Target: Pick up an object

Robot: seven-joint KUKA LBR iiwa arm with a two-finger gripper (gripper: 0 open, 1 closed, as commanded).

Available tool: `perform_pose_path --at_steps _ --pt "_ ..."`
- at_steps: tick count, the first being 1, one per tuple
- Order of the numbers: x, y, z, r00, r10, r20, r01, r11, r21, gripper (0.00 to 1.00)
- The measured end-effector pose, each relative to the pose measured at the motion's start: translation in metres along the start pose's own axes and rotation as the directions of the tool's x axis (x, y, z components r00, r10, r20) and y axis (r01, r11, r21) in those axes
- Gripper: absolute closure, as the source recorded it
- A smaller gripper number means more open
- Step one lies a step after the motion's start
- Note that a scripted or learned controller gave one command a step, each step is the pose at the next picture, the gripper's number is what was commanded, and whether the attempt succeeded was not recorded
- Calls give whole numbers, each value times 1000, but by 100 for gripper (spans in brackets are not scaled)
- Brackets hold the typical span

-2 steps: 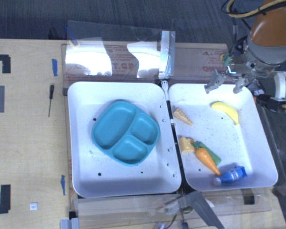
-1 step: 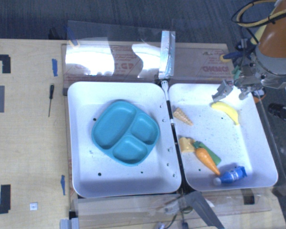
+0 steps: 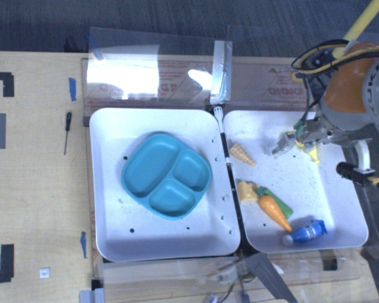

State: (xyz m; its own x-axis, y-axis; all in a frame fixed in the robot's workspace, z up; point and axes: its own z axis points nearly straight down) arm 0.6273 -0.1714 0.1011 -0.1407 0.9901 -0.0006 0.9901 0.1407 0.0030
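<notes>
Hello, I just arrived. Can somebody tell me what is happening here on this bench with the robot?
A grey robot arm reaches in from the right and holds its claw over the upper part of the right bin. Nothing shows between its fingers, so no object is picked up yet. Below it in that bin lie a cone-shaped toy, a toy carrot touching a small yellow piece, and a blue bottle. The left bin holds a blue divided plate.
</notes>
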Motion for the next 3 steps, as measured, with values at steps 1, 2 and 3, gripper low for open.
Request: perform_pose_path --at_steps 1,2,3 --pt "55 -47 -20 1000 -13 -3 13 1000 5 0" --pt "83 -72 -27 954 -299 -6 299 954 6 0" --pt "80 -60 -24 971 -239 -2 239 971 3 0"
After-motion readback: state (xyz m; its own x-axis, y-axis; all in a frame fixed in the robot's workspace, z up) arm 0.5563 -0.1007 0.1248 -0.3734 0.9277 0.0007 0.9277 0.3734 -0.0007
